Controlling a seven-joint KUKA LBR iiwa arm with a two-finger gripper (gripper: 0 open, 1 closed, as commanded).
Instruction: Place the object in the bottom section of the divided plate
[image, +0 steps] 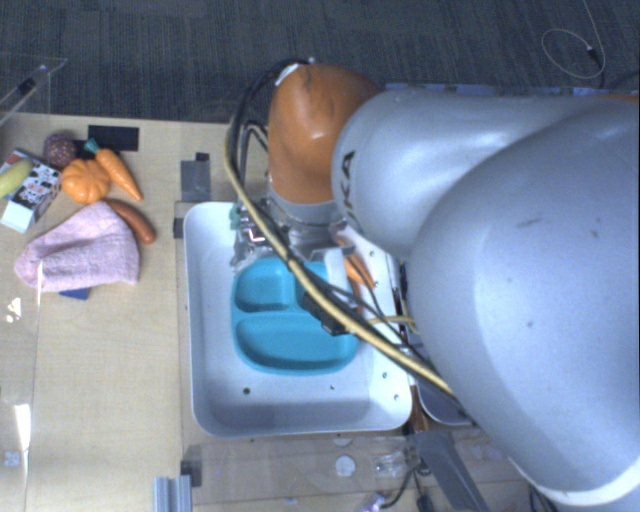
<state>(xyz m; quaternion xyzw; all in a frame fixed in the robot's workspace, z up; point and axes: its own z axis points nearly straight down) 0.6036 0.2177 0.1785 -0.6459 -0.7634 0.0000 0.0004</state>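
Blue plastic divided plate (262, 350) lies in a shallow white bin (290, 415), towards the bin's upper middle. Its wide bottom section faces the near edge of the bin, and a smaller section sits above it on the left. The plate's upper right part is hidden under the arm.

Just beside the plate's upper right corner, a small slender orange object (357, 270) lies against the bin's white floor. It is partly covered by cables, and its exact shape is hard to tell.

The metal two-finger gripper (248, 236) hangs over the plate's upper left edge, directly beneath the grey arm's orange band (305, 125). It is to the left of the orange object and apart from it. Most of the gripper is hidden under the wrist, so whether it is spread, closed or gripping anything cannot be told.

Black and yellow cables (345, 320) run from the wrist diagonally across the plate's right side.

On the wooden bench (100, 400) to the left of the bin, well apart from it, lies a folded pink cloth (80, 255). Above the cloth sit a small orange toy pumpkin (85, 181), an orange toy carrot (123, 172), a reddish-brown toy sausage (136, 222) and a dark round toy (60, 150).
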